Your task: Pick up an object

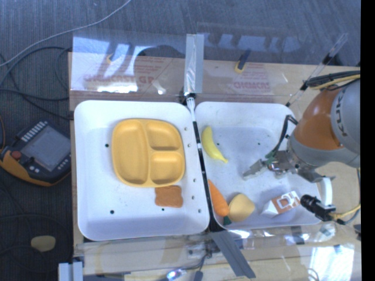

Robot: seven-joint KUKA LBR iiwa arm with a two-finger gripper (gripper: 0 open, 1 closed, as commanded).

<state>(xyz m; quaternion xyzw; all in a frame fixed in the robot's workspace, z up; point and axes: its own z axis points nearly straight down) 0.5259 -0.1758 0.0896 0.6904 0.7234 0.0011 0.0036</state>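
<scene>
Nothing picked up yet: my pincer hangs low over the right bin, fingers slightly apart and holding nothing. The banana lies just left of it, carrot and pear below-left.

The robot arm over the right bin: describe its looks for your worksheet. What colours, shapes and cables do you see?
The arm is rounded and grey, with an orange band above the wrist. A dark cable runs along the band. The gripper is slim, metallic grey, with pale fingers.
</scene>
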